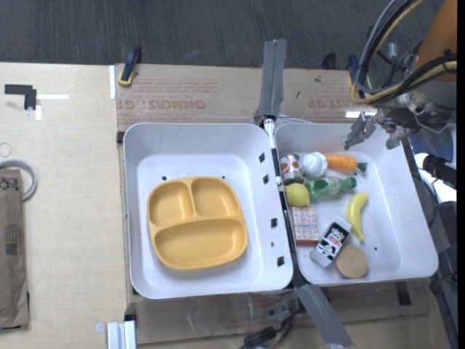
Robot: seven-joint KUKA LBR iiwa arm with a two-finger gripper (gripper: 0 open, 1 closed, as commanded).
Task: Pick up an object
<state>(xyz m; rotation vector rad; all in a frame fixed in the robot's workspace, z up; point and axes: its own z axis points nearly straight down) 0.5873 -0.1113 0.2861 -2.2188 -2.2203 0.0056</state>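
Gripper (374, 131) over upper right corner of right white bin (407, 217); open or closed: cannot tell. Nothing seen held.

Right bin contents, clustered left of centre: small tin can (290, 167), white ball (314, 163), orange toy carrot (341, 163), green plastic bottle (330, 187), yellow lemon (297, 194), yellow banana (355, 213), red-and-white packet (305, 225) (print unreadable), black-and-white cow-pattern carton (331, 241), tan round disc (352, 262).

Left white bin (142, 217): yellow three-compartment plastic tray (196, 222).

Cardboard sheet (196, 93) behind bins carries red lettering, upside down, not reliably legible.
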